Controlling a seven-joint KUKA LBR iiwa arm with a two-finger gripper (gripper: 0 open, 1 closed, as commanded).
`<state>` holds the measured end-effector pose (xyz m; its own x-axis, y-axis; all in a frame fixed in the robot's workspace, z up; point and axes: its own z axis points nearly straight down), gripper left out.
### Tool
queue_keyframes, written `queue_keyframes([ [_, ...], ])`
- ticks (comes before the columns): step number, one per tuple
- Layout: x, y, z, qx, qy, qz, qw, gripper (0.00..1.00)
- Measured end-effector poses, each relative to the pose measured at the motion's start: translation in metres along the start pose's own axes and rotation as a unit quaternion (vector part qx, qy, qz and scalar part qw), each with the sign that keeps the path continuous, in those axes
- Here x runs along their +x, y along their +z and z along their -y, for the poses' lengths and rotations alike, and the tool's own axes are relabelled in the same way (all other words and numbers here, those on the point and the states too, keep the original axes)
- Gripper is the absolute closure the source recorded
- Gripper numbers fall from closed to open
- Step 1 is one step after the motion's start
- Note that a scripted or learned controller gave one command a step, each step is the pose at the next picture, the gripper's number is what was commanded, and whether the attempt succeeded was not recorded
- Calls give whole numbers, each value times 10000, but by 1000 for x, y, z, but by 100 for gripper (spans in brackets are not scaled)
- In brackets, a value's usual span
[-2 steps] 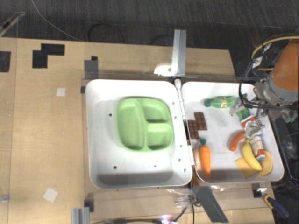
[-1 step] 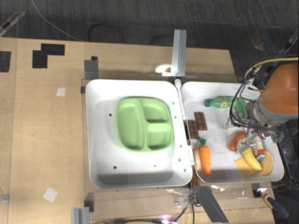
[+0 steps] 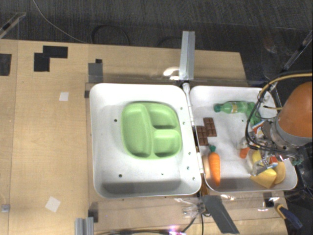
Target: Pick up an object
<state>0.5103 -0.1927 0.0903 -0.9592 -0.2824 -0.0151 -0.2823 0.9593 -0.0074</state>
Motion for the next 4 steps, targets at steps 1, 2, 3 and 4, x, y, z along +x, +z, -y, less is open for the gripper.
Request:
queue_keyframes([
  [1,3,0,-7,20,45,17,10000,0],
  [2,5,-1,-12,27,-43,19,10000,0],
  [3,5,-1,-23,28,185,19,9998,0],
  [4,7,0,12,8,226,9,9997,0],
])
